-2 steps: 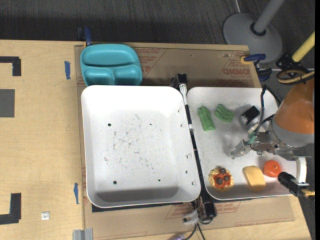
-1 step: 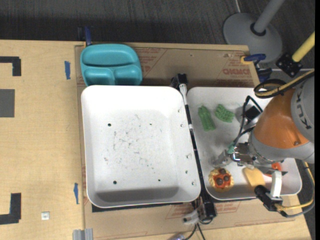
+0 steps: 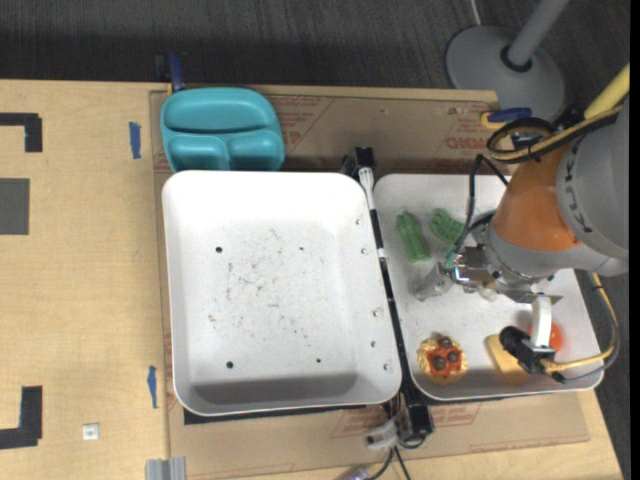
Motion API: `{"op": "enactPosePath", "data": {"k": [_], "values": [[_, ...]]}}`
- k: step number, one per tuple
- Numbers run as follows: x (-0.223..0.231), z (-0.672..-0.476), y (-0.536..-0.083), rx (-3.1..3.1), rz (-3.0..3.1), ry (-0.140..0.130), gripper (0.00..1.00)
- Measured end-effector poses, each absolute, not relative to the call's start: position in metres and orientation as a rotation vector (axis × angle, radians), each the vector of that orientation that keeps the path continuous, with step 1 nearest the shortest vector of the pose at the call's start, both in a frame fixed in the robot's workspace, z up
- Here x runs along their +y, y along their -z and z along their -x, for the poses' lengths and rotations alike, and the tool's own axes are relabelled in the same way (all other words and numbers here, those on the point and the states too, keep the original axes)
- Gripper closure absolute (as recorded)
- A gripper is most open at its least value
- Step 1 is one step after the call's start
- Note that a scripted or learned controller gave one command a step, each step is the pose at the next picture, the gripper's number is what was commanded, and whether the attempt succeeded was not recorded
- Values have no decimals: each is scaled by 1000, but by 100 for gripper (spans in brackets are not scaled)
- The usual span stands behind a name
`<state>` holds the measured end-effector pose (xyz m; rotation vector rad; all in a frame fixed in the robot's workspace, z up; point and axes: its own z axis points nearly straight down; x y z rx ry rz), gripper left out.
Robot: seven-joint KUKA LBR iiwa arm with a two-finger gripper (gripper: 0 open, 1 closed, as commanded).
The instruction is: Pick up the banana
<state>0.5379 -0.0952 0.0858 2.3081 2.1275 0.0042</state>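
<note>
Camera view shows you the pincer (image 3: 437,286) low in the right bin (image 3: 590,368) (finger state unclear); no banana gripped yet.

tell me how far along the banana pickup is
Done so far: the arm has reached over the right bin, and its gripper sits low near the green items. In hand: nothing that I can see between the fingers. Left: finding and lifting the banana. I can't make out a banana for certain; a yellowish thing lies partly hidden near the bin's front.
</note>
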Motion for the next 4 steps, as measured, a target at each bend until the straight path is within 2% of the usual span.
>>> {"op": "enactPosePath", "data": {"k": [1, 2, 3, 4], "values": [[21, -479, -184, 2414, -2010, -1, 0], [87, -479, -184, 2427, -1993, -1, 0], [178, -478, -117, 2524, -1875, 3, 0], [201, -514, -149, 2376, -2056, 0, 0]]}}
